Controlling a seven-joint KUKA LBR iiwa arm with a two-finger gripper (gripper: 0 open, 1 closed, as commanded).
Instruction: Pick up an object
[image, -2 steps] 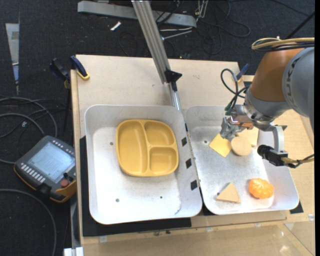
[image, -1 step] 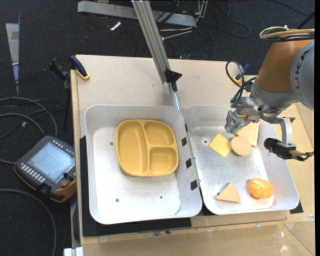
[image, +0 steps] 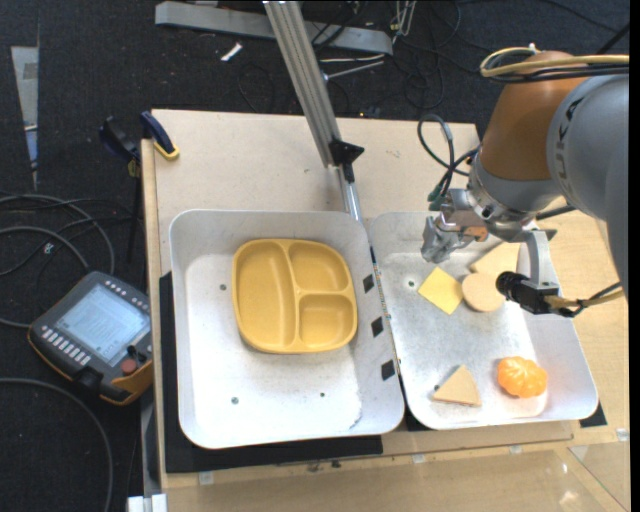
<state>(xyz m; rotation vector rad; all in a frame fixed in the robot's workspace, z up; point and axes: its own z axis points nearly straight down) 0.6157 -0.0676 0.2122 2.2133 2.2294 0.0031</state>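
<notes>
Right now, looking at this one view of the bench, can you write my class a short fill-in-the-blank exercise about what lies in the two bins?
1. The yellow tray in the left bin has ____ compartments.
2. The peeled orange lies in the ____ bin.
3. The end effector hangs above the yellow ____-shaped slice.
4. The wedge beside the orange has the shape of a ____.

Missing words: three; right; square; triangle
</notes>
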